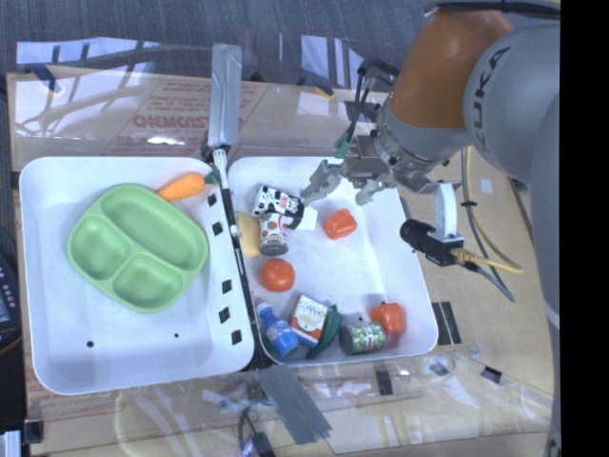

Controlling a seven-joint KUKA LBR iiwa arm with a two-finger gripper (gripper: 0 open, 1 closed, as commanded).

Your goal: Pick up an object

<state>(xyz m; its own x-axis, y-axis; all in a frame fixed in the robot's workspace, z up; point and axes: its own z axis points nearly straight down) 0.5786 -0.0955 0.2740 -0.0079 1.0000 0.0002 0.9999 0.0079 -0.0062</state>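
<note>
Hovering over the back of the right bin (404, 255), the claw (344, 185) has its two fingers spread apart with nothing between them, so I judge the pick as not yet made: the approach is under way, and the descent, the closing and the lift are all left to do. Just below the claw, between the lines of its fingers, lies an orange-red pepper (340, 224), which looks the likeliest target, though that is a guess. To the claw's left, near its left finger, sits a cow-print carton (276, 203), touching a small can (274, 235) with a yellow piece (248, 235) beside it against the bin wall. Further toward the front from the claw is a tomato (278, 275), and along the front wall, well apart from the claw, crowd a blue bottle (277, 332), a juice box (309, 318), a green can (363, 337) and a red pepper (388, 318). Far to the claw's left, the left bin (57, 350) holds a green divided plate (138, 247), its compartments bare, with a carrot (182, 188) at its back edge near the divider. Both bins rest on the desk (495, 350).
</note>
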